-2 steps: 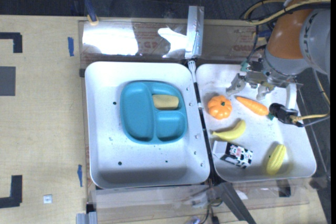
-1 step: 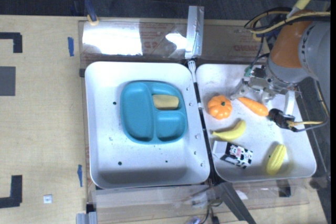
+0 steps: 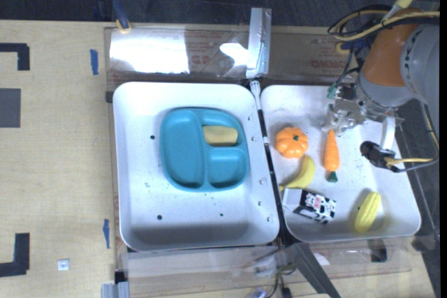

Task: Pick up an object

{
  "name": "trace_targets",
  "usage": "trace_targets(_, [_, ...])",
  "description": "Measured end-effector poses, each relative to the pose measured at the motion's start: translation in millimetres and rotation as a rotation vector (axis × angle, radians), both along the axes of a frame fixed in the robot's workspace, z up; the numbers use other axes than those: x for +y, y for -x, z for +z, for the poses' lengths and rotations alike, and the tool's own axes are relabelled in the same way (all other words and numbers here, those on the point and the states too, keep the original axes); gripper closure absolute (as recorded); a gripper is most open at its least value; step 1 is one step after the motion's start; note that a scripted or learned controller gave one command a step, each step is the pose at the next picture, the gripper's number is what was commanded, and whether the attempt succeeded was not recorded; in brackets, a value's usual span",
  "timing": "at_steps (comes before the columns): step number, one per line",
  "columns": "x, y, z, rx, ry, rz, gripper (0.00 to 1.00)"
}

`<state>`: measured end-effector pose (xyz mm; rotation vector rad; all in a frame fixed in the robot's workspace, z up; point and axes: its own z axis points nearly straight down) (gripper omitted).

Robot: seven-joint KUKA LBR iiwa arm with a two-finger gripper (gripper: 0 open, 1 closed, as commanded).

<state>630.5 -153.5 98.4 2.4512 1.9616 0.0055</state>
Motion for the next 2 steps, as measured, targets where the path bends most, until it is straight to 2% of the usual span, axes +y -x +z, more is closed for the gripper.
trace_targets(1, [38.6,53.3,112.4,-0.004,0.001,0.064,1.0])
trace_targets(2, [-19.7,28.4,104.9,0.003,0.003,0.078,1.0])
